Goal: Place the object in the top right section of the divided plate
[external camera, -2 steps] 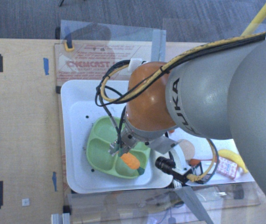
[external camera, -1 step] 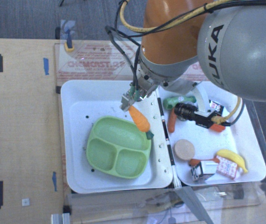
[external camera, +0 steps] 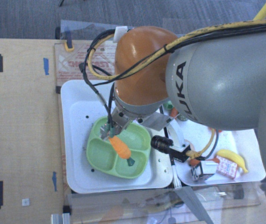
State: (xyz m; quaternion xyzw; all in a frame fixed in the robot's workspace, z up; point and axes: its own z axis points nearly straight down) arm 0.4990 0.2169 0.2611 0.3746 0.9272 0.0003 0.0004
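The small orange toy carrot with a dark green stub [external camera: 121, 148] lies slantwise on the light green divided plastic plate [external camera: 95, 154], its body across the ridge where the sections meet and its green end pointing into the lower right section. It looks like light, hollow, rigid plastic with a smooth skin, so it should weigh little but could slip or roll; a grip across the thick orange middle seems safer than one at the narrow green tip. The tool [external camera: 109, 130] hangs just above the plate's upper edge, close to the carrot's orange end, and whether it is open or closed I cannot tell.

The plate sits in the left shallow white bin [external camera: 72, 97] on the worktop. The right white bin [external camera: 256, 171] holds a yellow toy banana [external camera: 234, 157], a small red and white packet [external camera: 227, 167] and a few small pieces too blurred to name.
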